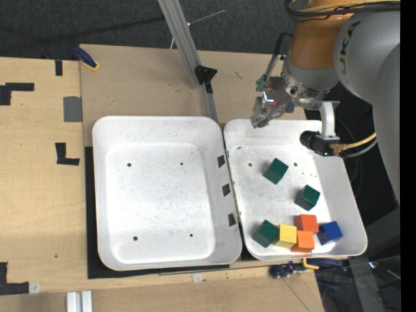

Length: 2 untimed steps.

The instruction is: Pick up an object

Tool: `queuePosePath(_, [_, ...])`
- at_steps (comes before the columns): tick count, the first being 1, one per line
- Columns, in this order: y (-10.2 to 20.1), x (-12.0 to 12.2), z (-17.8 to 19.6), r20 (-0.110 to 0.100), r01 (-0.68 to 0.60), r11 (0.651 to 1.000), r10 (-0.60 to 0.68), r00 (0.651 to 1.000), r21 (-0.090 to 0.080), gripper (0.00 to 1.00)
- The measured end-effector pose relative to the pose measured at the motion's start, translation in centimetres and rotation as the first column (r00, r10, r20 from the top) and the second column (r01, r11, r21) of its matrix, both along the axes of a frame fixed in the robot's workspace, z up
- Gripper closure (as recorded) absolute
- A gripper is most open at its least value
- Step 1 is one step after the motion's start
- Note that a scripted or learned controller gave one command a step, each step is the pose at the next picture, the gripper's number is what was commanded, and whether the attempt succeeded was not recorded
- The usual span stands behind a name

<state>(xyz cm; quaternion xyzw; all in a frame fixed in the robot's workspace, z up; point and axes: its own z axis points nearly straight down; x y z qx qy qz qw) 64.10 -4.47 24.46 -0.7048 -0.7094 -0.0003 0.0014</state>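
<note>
My gripper [260,121] hangs over the far left corner of the right bin [348,194], above its rim. Nothing shows between its tips. A dark green block [275,171] lies in the bin's middle, well below the gripper. A second green block [307,197] sits further right. Near the front edge cluster a green block [265,233], a yellow block [287,234], two orange blocks [305,225] and a blue block [330,231].
The left bin [104,174] stands beside the right one, their rims touching. A slanted metal bar [188,38] runs down to the bins' far junction, just left of the gripper. Black tape marks lie on the bench at the left.
</note>
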Motion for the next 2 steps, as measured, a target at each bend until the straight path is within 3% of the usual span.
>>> queuePosePath(2, [9.8,-3.2,-1.4,-0.002,0.0,1.0,0.0,1.0,-0.001,1.0])
